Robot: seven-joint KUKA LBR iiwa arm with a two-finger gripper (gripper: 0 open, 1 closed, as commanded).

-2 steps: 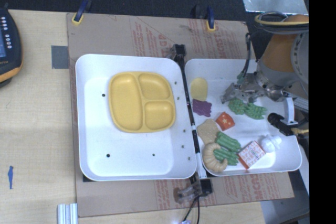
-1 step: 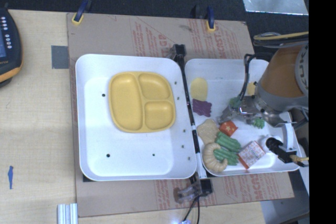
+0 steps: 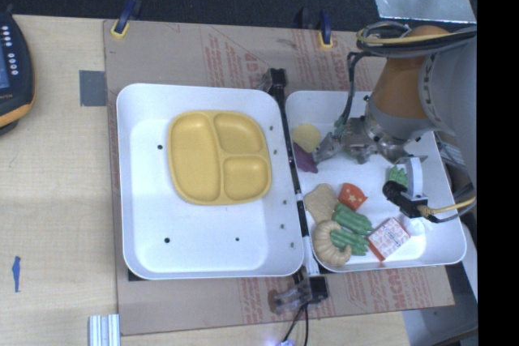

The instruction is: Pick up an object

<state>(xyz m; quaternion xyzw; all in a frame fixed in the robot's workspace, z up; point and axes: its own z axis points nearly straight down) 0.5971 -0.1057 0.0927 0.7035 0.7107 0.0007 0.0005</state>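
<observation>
Objects for picking lie in the right bin point(image 3: 442, 255), most of them near its front edge. A pale yellow piece point(image 3: 307, 134) sits at the bin's left wall, with a small purple piece point(image 3: 306, 160) just below it and touching it. Further to the front there is a beige bread-like piece point(image 3: 321, 201), a red piece point(image 3: 353, 194) just beside it, green pieces point(image 3: 351, 224) in a small heap, a tan ring-shaped piece point(image 3: 331, 244) touching the green ones, and a red and white packet point(image 3: 388, 238) to their right. A small green piece point(image 3: 397, 174) lies near the right wall.

The left bin point(image 3: 146, 247) carries a yellow divided plate point(image 3: 219, 155) with three compartments, lying flat in the rear half.

The pincer point(image 3: 334, 143) hangs low over the rear part of the right bin, close to the yellow and purple pieces. Whether it is open or closed I cannot tell, and nothing can be seen in its grip. The grey arm point(image 3: 450, 89) with its orange band point(image 3: 399, 85) comes in from the right side.

Both bins stand on a brown board point(image 3: 203, 57) on the wooden table point(image 3: 53, 198).
</observation>
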